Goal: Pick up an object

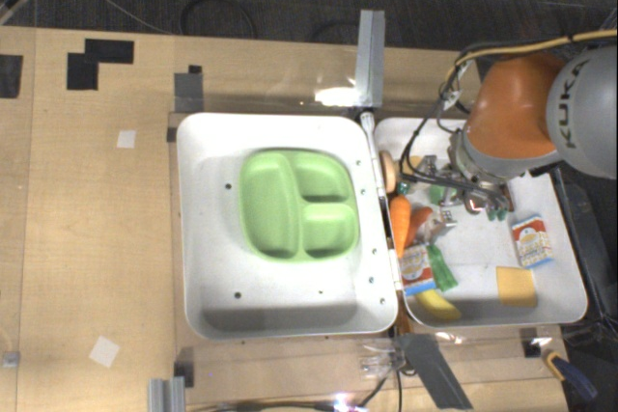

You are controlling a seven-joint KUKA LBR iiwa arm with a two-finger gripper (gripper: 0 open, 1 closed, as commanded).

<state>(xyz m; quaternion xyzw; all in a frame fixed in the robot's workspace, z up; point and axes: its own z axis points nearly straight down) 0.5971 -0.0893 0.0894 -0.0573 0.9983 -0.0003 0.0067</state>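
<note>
My gripper hangs low over the right bin, under the arm's orange band. Right below and to its left lie an orange carrot, a green packet and a red-and-white wrapper. A yellow block sits toward the bin's front right. A small red-and-white carton lies near the right wall. A yellow banana-like piece rests at the front wall. The wrist hides whatever lies directly under the gripper.
The left bin holds a green divided plate. A tan wooden piece leans at the divider between the bins. Cables loop off the arm above the right bin's back wall.
</note>
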